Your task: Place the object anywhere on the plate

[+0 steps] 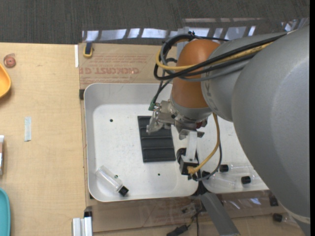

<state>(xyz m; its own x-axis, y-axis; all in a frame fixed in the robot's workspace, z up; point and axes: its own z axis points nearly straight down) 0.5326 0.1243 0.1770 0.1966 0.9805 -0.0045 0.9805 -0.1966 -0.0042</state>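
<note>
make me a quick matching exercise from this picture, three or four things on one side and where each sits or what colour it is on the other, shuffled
Things:
1. black ridged block
2. clear vial with a black cap
3. orange band on the arm
4. cardboard sheet

Descriptions:
A. lying in the near left corner of the white bin
B. flat behind the bin, with red print
C. middle of the bin floor, just under the gripper
D. above the wrist, with yellow and black cables looped over it

Pairs: 1-C, 2-A, 3-D, 4-B

Grey arm (266, 97) reached in from right, orange band (194, 75) above wrist; gripper (156, 123) pointed down, leftward.
</note>
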